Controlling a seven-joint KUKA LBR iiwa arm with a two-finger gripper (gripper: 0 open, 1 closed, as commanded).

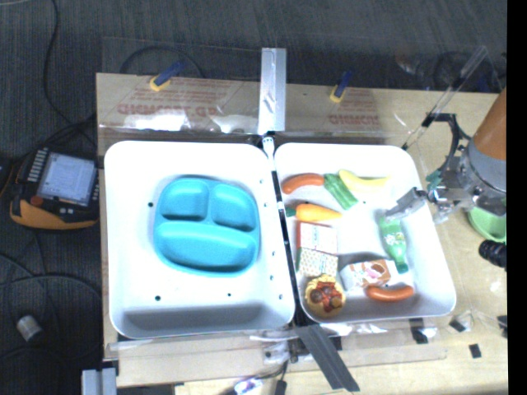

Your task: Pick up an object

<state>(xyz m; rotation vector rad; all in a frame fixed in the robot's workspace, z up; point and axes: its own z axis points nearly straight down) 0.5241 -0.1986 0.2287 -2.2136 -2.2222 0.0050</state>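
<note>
The right bin holds several toy foods. A yellow banana, a green vegetable and an orange sausage lie at its far end. An orange carrot lies below them. A green bottle lies along the right side. My gripper reaches in from the right, just above the bottle's top end, and nothing shows in its hold. The grey wrist sits over the bin's right rim.
A pink and white box, a patterned box, a round red and yellow food, a white packet and a red sausage crowd the right bin's near end. The left bin holds a blue divided plate.
</note>
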